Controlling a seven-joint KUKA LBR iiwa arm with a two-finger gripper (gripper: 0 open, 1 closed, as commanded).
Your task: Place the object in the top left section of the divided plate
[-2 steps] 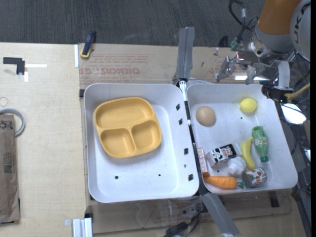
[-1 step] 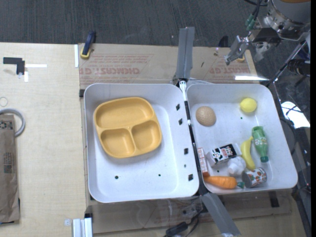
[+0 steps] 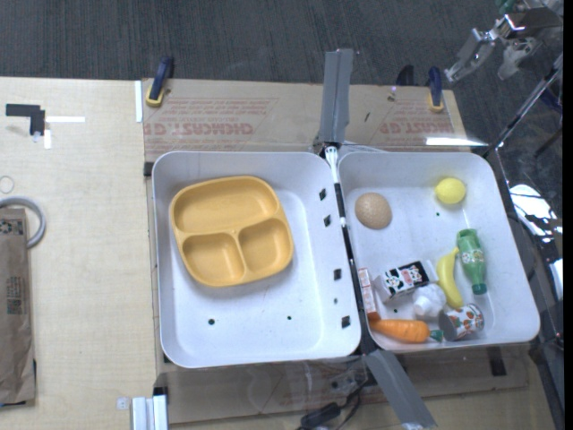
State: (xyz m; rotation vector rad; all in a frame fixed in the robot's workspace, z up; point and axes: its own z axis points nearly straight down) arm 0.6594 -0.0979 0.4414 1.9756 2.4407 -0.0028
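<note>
Two white bins sit mid-frame; your divided plate (image 3: 232, 230) lies in the left one, the crowded toys lower right. Whether the gripper (image 3: 501, 43), upper right, is open can't be told. Expect a mis-grab among touching items.

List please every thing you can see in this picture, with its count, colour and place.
divided plate: 1, yellow-orange, left bin
egg: 1, tan, right bin, upper left
lemon: 1, yellow, right bin, upper right
bottle: 1, green, right bin, right side
banana: 1, yellow, beside the bottle
milk carton: 1, black and white, right bin, middle
carrot: 1, orange, right bin, bottom edge
can: 1, mixed colours, bottom right
tool: 1, grey, top right, above the bench
</note>
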